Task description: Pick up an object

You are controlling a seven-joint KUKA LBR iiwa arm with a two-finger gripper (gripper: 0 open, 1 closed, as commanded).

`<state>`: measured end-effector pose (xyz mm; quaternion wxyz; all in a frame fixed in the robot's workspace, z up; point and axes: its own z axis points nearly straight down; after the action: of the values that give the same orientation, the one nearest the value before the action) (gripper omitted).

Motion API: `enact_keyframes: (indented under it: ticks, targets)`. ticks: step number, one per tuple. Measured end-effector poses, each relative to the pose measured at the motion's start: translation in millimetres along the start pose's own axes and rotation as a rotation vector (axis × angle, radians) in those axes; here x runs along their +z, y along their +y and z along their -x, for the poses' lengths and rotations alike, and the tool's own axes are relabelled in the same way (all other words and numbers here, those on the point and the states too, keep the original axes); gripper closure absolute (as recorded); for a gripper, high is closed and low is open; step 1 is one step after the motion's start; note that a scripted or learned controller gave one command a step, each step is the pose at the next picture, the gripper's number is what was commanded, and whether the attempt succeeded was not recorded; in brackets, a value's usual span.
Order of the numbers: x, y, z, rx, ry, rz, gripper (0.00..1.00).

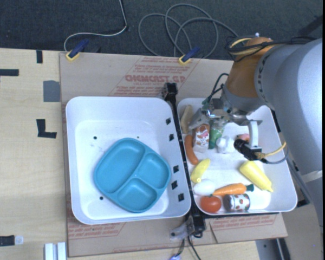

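Honestly, whether my claw (215, 124) is grasping anything I cannot tell. It hangs at twelve o'clock in the right bin (284, 169), over a small bottle (202, 136). With toys crowded so tightly, I judge a neighbour could deflect the grab.

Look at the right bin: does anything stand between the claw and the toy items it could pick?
Nothing visible does. The claw hangs directly over the small bottle in the right bin, with the sausage and banana close beside.
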<state>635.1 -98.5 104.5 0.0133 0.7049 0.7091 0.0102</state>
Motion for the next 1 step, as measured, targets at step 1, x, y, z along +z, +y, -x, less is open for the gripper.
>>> enact_keyframes:
  ticks: [1]
  targets:
    - [-9.7, -23.3, -3.4, 0.005, 0.004, -0.032, 0.0]
